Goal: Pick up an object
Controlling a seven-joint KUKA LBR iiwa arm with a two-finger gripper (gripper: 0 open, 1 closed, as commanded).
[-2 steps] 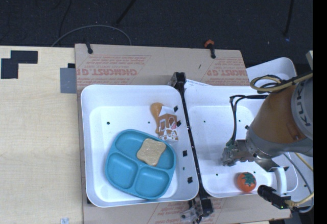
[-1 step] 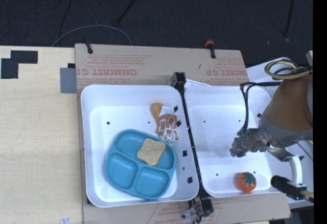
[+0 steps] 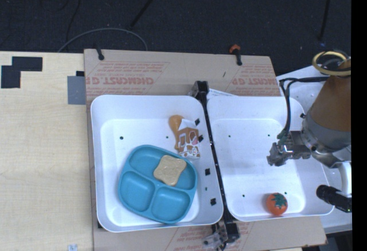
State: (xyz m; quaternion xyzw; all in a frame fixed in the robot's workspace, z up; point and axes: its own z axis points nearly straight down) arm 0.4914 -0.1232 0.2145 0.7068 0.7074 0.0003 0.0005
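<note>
A small red-orange tomato-like ball with a green top lies at the front of the right bin. In the left bin a blue divided plate carries a tan slice of bread. Behind the plate lie an orange-brown piece and a small patterned packet. My gripper hangs over the right side of the right bin, behind the ball and apart from it. Nothing shows between its fingers.
A black divider bar runs between the two bins. Both bins sit on a cardboard sheet. A pale wooden bench top stretches to the left. The right bin's floor left of the gripper is bare white.
</note>
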